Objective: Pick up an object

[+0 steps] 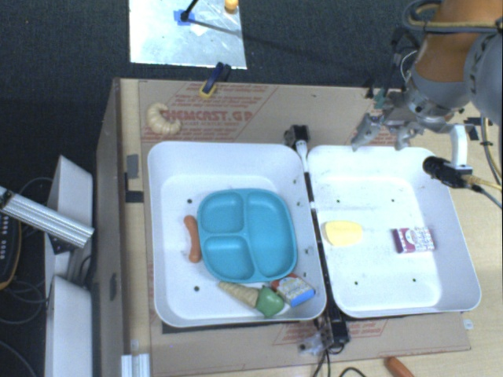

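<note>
Grey and orange, the arm poises its tool point(383, 132), fingers spread and holding nothing, above the far rim of the right bin point(456, 234), ready to descend toward the yellow piece point(343, 232) and small packet point(413, 239) lying nearer the camera below it.

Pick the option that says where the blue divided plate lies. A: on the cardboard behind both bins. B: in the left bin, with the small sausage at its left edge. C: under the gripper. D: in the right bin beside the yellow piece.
B: the blue divided plate lies in the left bin, the small sausage beside its left edge.
</note>
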Robot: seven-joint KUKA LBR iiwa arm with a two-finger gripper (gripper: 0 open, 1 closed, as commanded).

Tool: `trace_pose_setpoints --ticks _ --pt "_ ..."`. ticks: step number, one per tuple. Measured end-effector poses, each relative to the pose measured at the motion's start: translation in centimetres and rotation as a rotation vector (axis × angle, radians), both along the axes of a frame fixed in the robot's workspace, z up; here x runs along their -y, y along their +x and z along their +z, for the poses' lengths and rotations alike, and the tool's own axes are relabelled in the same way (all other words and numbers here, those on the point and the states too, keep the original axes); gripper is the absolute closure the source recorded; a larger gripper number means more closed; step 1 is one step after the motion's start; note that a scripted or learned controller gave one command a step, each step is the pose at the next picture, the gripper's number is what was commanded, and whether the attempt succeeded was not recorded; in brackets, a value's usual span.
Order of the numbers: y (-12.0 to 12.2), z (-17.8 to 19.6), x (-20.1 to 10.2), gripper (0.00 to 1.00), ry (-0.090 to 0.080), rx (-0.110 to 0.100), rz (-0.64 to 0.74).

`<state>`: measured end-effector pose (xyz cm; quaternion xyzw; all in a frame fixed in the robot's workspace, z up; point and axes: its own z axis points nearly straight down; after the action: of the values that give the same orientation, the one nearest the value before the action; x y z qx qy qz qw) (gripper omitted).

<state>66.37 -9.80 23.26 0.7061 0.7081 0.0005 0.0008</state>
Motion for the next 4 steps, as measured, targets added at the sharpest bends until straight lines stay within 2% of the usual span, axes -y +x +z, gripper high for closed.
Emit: trace_pose_setpoints --ticks 1,2,3,4 --pt "-4.6 -14.8 5.4 0.0 -0.001 0.0 -0.002" --pt "0.2 -8.6 10.3 0.0 -0.002 0.004 -0.001" --pt "-11.2 -14.8 10.9 0.0 0.0 -0.001 -0.002" --pt "-11.1 -13.7 10.9 1.0 -0.001 0.002 -0.001"
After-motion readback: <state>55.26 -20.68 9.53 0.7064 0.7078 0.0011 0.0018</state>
